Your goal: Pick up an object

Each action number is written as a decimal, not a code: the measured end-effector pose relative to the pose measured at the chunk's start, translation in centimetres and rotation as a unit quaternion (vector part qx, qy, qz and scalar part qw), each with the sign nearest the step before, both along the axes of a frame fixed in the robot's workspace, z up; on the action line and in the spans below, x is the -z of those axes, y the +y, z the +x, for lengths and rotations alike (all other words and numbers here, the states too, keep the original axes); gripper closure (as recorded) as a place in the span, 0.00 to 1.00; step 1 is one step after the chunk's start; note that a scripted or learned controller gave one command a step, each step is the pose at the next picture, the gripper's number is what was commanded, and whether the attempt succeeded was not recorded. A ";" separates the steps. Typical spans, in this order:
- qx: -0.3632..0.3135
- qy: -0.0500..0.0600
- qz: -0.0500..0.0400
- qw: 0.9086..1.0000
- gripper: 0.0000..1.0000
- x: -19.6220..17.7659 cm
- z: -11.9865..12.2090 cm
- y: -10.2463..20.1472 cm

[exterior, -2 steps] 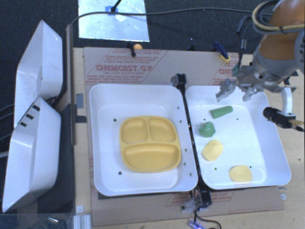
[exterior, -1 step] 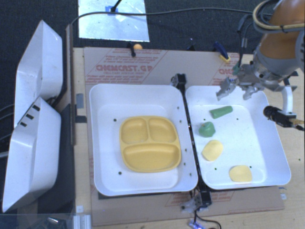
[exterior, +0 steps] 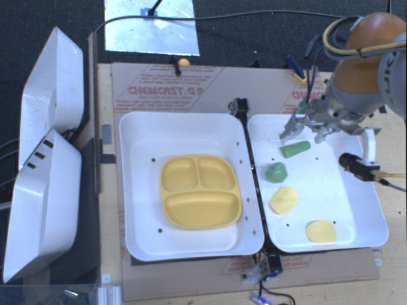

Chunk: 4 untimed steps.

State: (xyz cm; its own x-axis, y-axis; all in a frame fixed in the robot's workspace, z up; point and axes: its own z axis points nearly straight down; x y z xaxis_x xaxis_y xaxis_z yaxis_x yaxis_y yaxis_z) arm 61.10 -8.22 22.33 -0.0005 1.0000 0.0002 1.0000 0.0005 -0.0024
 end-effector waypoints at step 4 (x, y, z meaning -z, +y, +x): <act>0.000 -0.004 0.000 1.000 1.00 2.0 -1.4 -1.7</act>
State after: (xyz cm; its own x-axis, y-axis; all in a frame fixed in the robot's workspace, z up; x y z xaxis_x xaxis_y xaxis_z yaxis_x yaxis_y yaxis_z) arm 59.66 -9.88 20.28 0.0003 1.0000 -0.0007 1.0000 -0.0003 0.0052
